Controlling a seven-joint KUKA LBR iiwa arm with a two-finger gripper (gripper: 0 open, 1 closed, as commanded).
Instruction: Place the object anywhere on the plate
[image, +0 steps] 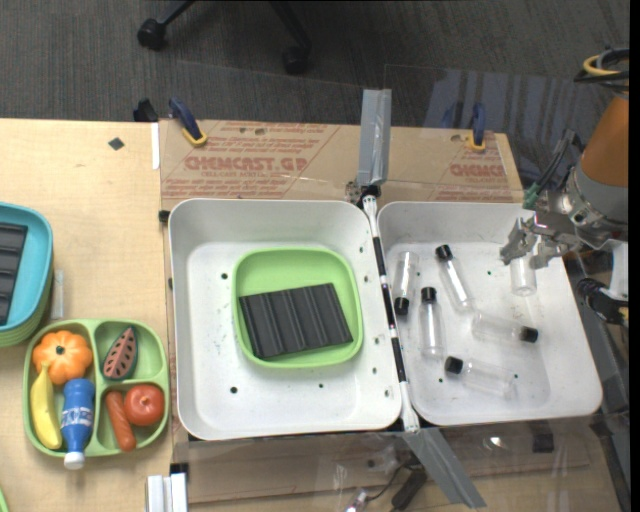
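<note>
While five capped vials (431, 320) lie in right bin (570, 390) | green plate (250, 270) carries black slab (295, 320) | tool (528, 250) clamps a vial (524, 277)

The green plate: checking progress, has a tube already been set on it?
No, the green plate carries only a dark ribbed mat; the clear tubes lie in the right bin.

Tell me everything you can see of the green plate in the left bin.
The plate is lime green, square with rounded corners and a raised rim, plastic by its look. It lies flat and level on the floor of the left bin, about mid-bin. A dark grey ribbed mat, slightly skewed, covers most of its well. Nothing else touches it; the hand is over the right bin.
</note>
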